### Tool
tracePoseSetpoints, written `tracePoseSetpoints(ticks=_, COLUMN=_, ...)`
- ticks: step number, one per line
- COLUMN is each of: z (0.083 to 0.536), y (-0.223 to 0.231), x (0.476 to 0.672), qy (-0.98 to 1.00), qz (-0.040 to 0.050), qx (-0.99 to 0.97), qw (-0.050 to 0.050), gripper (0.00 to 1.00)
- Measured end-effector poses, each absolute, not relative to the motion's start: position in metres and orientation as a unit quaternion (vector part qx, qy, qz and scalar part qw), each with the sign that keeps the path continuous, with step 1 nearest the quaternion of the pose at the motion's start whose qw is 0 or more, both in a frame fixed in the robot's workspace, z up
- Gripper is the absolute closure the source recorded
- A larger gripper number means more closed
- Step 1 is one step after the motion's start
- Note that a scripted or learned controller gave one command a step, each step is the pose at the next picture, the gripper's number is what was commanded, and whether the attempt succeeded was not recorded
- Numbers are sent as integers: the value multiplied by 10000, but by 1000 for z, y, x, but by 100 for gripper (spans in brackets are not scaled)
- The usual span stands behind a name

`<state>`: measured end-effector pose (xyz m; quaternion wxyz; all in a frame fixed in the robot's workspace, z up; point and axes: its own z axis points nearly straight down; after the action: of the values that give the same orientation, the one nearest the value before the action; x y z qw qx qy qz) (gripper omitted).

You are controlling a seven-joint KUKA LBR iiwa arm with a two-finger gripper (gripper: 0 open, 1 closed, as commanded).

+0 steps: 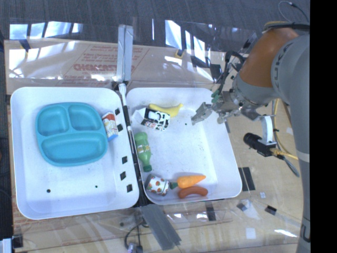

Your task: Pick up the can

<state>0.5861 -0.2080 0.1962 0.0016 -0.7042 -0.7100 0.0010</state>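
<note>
Can (109,125) is lying in the left bin (31,194), touching the blue tray's (71,133) right edge; hand (202,114) is hovering over the right bin (221,157), far from the tray, fingers parted, gripping nothing

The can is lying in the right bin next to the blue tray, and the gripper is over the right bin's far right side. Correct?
Not quite. The can lies in the left bin, beside the blue tray, as the camera view shows. The gripper is over the right bin's far right side, as you said.
</note>
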Motion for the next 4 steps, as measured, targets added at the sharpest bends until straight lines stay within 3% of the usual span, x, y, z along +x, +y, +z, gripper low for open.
tracePoseSetpoints(ticks=1, z=91, y=-127, x=590, qy=-7227, qz=11, qx=-6912, qw=13, gripper=0)
tracePoseSetpoints(ticks=2, z=263, y=-211, x=574, qy=-7001, qz=3, qx=-7140, qw=1, gripper=0)
tracePoseSetpoints(ticks=3, z=281, y=-165, x=552, qy=-7500, qz=8, qx=-6614, qw=15, gripper=0)
tracePoseSetpoints(ticks=4, z=121, y=-108, x=476, qy=-8027, qz=7, qx=-5963, qw=18, gripper=0)
